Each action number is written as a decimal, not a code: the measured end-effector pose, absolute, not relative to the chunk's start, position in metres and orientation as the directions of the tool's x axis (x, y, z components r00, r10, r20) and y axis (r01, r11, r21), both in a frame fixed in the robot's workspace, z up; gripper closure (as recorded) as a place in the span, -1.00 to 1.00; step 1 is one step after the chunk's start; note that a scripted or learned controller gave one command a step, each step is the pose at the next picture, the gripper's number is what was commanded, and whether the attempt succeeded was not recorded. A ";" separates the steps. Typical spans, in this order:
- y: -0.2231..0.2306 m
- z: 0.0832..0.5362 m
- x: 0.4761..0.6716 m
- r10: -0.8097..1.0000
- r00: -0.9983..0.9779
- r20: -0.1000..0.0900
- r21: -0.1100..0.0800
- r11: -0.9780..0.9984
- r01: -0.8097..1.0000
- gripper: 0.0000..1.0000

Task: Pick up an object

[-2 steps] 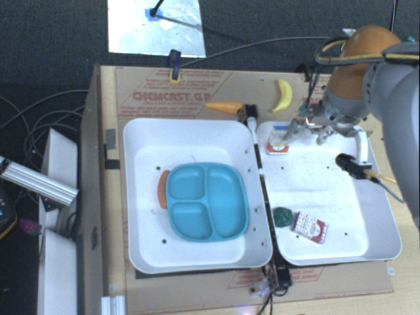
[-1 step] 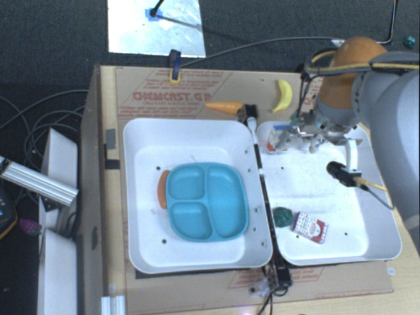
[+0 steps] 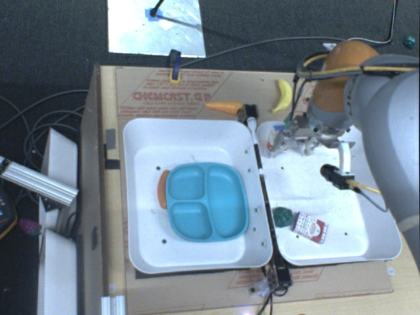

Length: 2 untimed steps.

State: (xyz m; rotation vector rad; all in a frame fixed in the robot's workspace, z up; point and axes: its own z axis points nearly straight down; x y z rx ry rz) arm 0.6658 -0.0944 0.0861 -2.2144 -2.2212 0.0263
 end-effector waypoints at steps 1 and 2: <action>-0.094 0.085 0.666 1.000 -0.003 -0.007 -0.016 0.003 1.000 -1.00; -0.091 0.085 0.665 1.000 -0.003 -0.008 -0.016 0.003 1.000 -1.00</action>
